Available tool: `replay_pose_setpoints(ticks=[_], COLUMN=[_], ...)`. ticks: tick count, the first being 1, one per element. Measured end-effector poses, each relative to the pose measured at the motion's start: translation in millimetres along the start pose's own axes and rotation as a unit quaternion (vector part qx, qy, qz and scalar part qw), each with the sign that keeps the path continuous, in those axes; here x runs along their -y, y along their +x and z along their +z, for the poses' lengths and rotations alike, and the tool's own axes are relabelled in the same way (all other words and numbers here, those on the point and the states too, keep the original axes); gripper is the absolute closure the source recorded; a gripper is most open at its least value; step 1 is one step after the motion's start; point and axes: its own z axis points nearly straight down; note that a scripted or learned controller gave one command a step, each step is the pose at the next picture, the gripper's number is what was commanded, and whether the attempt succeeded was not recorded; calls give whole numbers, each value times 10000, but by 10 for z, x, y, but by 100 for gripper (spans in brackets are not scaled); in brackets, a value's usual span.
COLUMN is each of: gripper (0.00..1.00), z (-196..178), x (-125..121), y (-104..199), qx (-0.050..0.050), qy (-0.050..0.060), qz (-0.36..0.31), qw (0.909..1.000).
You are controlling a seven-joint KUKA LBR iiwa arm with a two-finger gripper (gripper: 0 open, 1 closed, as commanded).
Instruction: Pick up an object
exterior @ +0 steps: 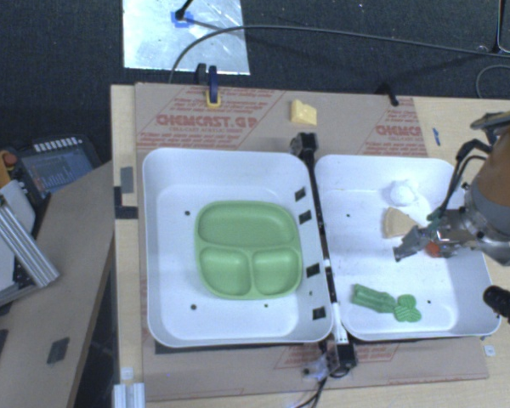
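Two white bins sit side by side on the tabletop (123, 253). The left bin (166, 185) holds a green tray (246, 249) with three compartments, lying flat near the middle.

The right bin (357, 185) holds three small things. A white ball (401, 193) lies in the far part of the bin. A tan wedge (397, 222) lies just below the ball, near it but apart. A green toy (386, 303) lies in the near part of the bin, well apart from the other two.

The arm (500, 185) reaches in from the right, over the right side of the right bin. The end effector (412, 246) is low, just beside the tan wedge, at its near right edge. Whether it touches the wedge I cannot tell. How far the end effector is open I also cannot tell, because it looks dark and blurred here. Nothing is seen held in it.

Behind the bins, a small yellow block (303, 112) lies on the cardboard sheet (238, 113).
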Motion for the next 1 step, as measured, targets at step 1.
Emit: replay_pose_setpoints(ticks=[1], gripper=[0], z=[-56], x=[-27], y=[3], qx=[12], qy=[-61], qz=[-17], qw=[10000])
